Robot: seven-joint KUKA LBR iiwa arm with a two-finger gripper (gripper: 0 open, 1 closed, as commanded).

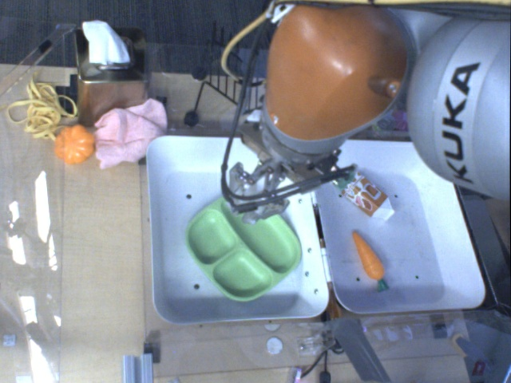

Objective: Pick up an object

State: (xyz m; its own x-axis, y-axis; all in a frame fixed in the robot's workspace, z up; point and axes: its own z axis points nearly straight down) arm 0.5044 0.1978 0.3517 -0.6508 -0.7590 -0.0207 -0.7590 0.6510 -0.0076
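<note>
A green divided plate (242, 251) lies in the left bin (172, 294), toward its right side. My gripper (254, 194) hangs just over the plate's far rim, under the big orange wrist band. In the right bin (447, 286) lie a toy carrot (368, 258) and a small juice carton (366, 195). The arm's bulk covers the back of both bins.
Off the bins at the back left sit a pink cloth (128, 131), a small orange pumpkin (74, 144), a coil of yellow cord (38, 108) and a brown tissue box (108, 74). A wooden bench surface (80, 278) runs along the left.
</note>
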